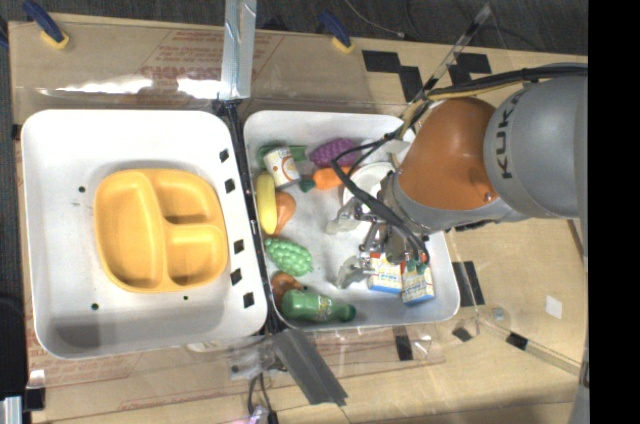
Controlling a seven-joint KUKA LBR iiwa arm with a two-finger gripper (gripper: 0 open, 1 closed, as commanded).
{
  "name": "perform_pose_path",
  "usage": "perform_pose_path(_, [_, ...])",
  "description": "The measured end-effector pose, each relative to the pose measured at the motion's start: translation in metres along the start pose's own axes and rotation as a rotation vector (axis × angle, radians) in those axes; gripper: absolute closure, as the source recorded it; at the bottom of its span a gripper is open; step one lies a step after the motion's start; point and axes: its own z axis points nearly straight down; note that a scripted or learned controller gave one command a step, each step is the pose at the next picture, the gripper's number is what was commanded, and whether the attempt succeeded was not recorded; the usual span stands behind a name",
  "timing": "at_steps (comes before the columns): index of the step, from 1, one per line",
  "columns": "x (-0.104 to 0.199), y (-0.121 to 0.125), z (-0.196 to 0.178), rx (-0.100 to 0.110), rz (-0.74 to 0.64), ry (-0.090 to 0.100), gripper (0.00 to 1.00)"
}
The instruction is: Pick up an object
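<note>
Gripper [372, 257], metal; finger state cannot be told. Hangs beside glossy carton [385, 283], near right bin's [300, 124] front edge.

We note the arm [500, 162] cut off at the right edge; its wrist hides part of the right bin [300, 124]. Carton [385, 284] labels unreadable.
</note>
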Motion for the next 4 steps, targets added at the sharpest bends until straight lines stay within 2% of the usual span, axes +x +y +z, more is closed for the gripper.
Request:
perform_pose_path(1, [-0.077,0.023,-0.002,0.001,0.238,-0.006,0.00])
perform_pose_path(2, [-0.019,-0.041,-0.002,0.001,0.154,-0.005,0.00])
perform_pose_path(3, [-0.127,-0.028,-0.014,0.001,0.326,-0.007,0.00])
perform_pose_path(4, [-0.124,0.026,-0.009,0.001,0.282,-0.003,0.00])
